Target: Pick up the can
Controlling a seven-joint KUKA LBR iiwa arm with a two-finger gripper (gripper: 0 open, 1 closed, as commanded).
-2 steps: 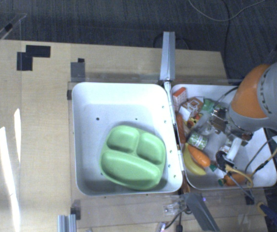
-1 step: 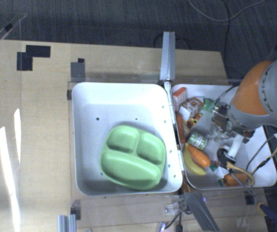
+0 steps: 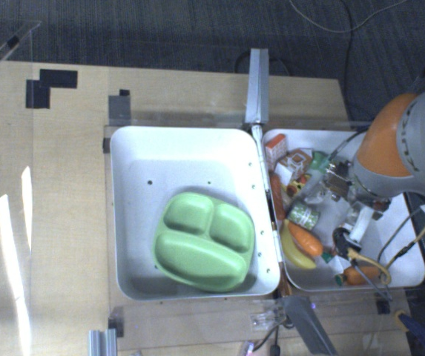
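Green-labelled can (image 3: 302,216) lies on its side in the right bin (image 3: 414,274), lower middle right of frame, close to the divider wall. Just below it: a carrot (image 3: 305,239) and a banana (image 3: 295,255). Above it: small cartons and packets (image 3: 286,162), crowded together. Claw (image 3: 329,182) sits just up and right of the can, low among the clutter; cannot tell whether it is released or clenched, and nothing is seen gripped. Left bin (image 3: 134,162) holds a green sectioned tray (image 3: 205,239). Desk (image 3: 49,199) is pale wood. Step judged: approach, before grasp. Next move calls for shifting down-left over the can and straddling its narrow width.
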